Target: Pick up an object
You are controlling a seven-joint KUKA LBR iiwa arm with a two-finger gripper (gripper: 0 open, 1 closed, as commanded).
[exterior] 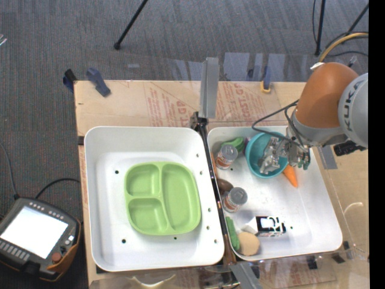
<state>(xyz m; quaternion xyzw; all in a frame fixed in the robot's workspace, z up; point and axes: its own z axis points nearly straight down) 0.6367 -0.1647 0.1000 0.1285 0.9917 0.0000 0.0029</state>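
- My pincer (278, 156) hangs over the teal bowl (262, 154), at the far side of the right bin (313, 206). It looks like it is down inside the bowl.
- I cannot tell how my pincer stands. The metal bits blur together from up here, and I see nothing held in it.
- The bowl is the thing closest to me, so I think it is the one to pick up. It looks like hard plastic, light and stiff. It will not squash.
- Its side is smooth and round, so it could slip. I think the best place to take hold is the thin rim, one side in and one side out.
- A little orange carrot (290, 175) lies just beside the bowl, near my wrist. It looks like a small, light toy.
- Two small cans sit near the bin's left wall: one can (227, 156) by the bowl, one more can (235, 198) closer to the front.
- At the front are a black and white box (271, 226) and a tan round thing (248, 243).
- The left bin (108, 155) has a green tray (162, 198) with three parts.
- Both bins are white and smooth. They sit on a brown board (138, 101), and the floor past it is dark grey.
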